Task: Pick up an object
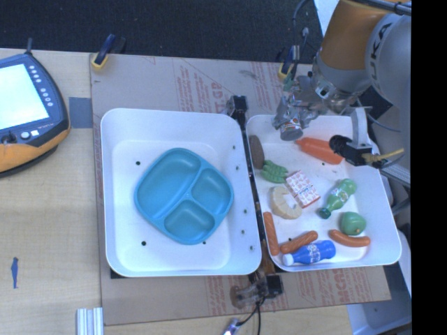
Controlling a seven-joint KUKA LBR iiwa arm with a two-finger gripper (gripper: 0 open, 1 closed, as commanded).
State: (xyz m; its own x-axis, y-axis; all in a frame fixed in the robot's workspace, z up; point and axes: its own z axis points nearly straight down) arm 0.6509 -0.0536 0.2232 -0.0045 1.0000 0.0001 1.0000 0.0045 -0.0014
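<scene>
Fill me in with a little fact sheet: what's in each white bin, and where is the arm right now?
left bin: a blue divided plate
right bin: toy foods, among them a carrot, a green bottle, a blue bottle, a red-and-white box
gripper: over the right bin's far-left corner
held: nothing seen
beside the bench: a handheld screen at left

The grey arm (377, 40) reaches in from the right, its orange band (356, 19) uppermost in view above the wrist. The wrist points downward, with cables looping round it (dark ones, near the top). The gripper (292, 125) hangs low at the arm's end.
</scene>
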